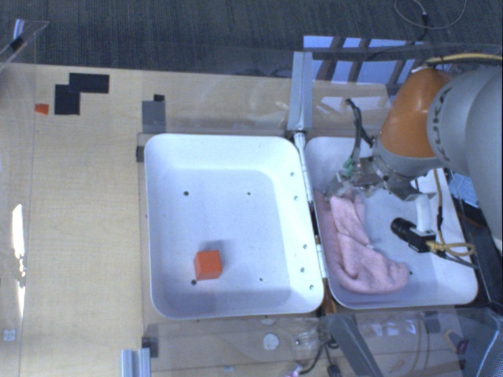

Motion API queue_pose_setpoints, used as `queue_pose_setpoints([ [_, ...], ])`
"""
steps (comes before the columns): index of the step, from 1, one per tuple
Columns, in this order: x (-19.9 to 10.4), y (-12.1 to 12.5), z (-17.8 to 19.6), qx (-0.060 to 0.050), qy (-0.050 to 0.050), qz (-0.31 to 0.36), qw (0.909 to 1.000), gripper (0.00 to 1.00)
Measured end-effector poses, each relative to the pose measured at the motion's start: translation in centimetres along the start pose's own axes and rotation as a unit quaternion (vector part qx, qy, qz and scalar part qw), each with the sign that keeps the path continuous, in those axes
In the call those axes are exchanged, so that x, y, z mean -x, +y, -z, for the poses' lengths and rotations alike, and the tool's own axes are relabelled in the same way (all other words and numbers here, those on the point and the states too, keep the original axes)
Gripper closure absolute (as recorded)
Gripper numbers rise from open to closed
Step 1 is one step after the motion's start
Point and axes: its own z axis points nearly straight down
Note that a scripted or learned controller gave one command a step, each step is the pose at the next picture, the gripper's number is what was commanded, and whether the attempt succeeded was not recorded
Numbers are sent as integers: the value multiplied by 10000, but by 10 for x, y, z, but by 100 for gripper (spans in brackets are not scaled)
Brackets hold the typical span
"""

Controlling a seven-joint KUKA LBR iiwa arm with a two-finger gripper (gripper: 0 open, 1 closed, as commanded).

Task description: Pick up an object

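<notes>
A pink cloth (357, 246) lies crumpled in the right bin (448, 289), stretching from its upper left toward the front middle. My gripper (351, 181) hangs low over the cloth's upper end, at the back left of that bin, with the grey arm and its orange band (413, 124) above it. An orange block (208, 265) sits alone in the left bin (181, 171), near its front left.
A metal divider runs between the two bins (308, 210). Black shapes (78, 91) and a small orange mark (42, 109) lie on the wooden bench at the far left. A clear panel edge stands along the bench's left side.
</notes>
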Motion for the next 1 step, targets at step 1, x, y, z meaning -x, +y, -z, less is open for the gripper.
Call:
queue_pose_setpoints([
  [1, 6, -21, -12, -37, 11, 683, 9977, 0],
])
